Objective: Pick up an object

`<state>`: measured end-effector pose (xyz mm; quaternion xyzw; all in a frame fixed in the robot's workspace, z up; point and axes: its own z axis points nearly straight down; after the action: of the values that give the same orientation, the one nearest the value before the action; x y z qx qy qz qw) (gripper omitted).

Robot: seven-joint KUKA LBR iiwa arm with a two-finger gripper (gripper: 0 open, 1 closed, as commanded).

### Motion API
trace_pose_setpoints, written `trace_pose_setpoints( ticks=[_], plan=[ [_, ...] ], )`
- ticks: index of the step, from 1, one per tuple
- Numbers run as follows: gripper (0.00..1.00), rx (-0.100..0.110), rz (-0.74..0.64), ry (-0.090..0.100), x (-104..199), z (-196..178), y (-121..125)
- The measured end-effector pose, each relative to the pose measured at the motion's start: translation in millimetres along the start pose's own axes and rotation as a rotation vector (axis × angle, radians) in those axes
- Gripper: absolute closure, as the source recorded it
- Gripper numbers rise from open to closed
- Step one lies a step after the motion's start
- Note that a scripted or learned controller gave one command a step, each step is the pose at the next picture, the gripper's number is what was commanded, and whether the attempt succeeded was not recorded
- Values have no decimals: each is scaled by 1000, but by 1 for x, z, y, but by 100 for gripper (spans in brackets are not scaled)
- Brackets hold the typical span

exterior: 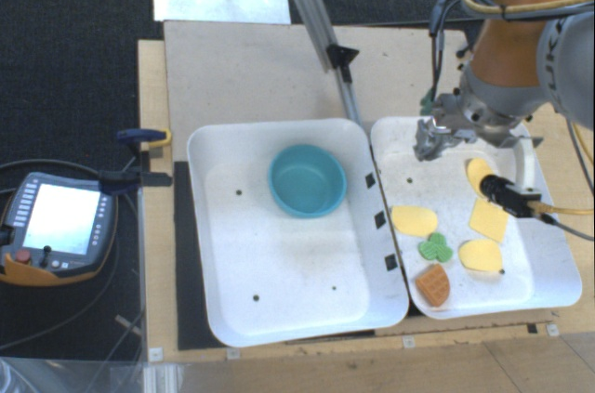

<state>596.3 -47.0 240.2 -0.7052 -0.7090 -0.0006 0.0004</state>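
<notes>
- Arm: grey KUKA arm with orange band [530, 10] enters from the right of the camera view, wrist over the back of the right-hand shallow white bin [548, 289].
- Gripper [429, 143]: metallic, two-finger, low over the back-left corner of the right bin. Cannot tell whether it is released or clenched; nothing visibly between its tips.
- Right bin contents, all apart from the gripper:
- pale yellow oval piece [414, 220] near the left wall;
- small green clover-shaped piece [434, 247] just in front of it;
- orange-brown ridged block [432, 285] at the front left;
- yellow rounded piece [481, 255] right of the green one;
- yellow flat slab [489, 218] tilted, behind that;
- another yellow piece [477, 169] further back, partly hidden by a black fitting with cable [505, 195].
- Left-hand shallow white bin [232, 289]: round teal plastic bowl [308, 180] upright near the back, right of centre.
- Bench [242, 75]: tan board under both bins; a grey metal pole [311, 6] slants across behind them.
- Off the bench, left: grey teach pendant with a lit screen [58, 226] on the dark floor.
</notes>
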Motion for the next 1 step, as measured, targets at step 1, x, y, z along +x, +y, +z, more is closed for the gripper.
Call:
trace_pose_setpoints(
  ticks=[1],
  plan=[
    [100, 0, 1, 0, 44, 10, 15]
  ],
)
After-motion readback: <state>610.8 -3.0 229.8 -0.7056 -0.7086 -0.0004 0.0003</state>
